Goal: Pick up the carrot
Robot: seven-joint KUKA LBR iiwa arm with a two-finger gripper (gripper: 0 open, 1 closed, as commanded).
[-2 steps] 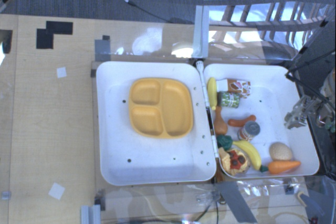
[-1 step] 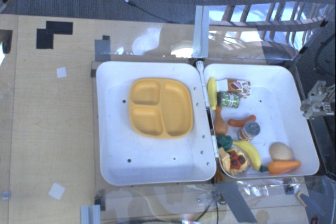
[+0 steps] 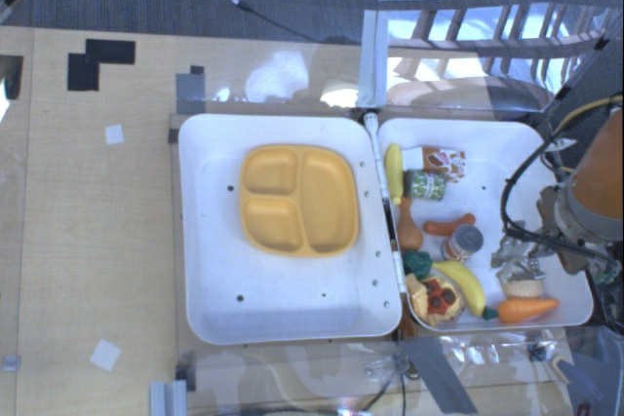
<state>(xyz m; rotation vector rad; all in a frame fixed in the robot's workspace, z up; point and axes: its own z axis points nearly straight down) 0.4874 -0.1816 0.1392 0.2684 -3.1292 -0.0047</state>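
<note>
1. The orange carrot with a green stub end [image 3: 525, 310] lies flat near the front right corner of the right-hand shallow white bin [image 3: 487, 133], its green end pointing left.
2. The grey arm with its orange band [image 3: 597, 172] comes in from the right, and its metal two-finger gripper [image 3: 517, 260] hangs over the right part of that bin, just behind the carrot.
3. Whether the gripper is parted or closed cannot be told; nothing can be seen held in it.
4. A small pale round object [image 3: 524, 286] sits right under the gripper, between it and the carrot.
5. Left of the carrot, a yellow banana [image 3: 464, 283] lies at a slant, its lower end close to the carrot's green tip.
6. A small round tin can [image 3: 464, 242] stands just behind the banana, beside a reddish sausage-shaped piece [image 3: 448, 226].
7. A second, upright yellow banana [image 3: 393, 172] lies against the bin's left wall, with a green can [image 3: 426, 184] beside it.
8. The left-hand shallow white bin [image 3: 214, 239] holds a yellow three-compartment plastic plate [image 3: 298, 199].
9. Both bins rest on the pale wooden tabletop [image 3: 88, 239].
</note>
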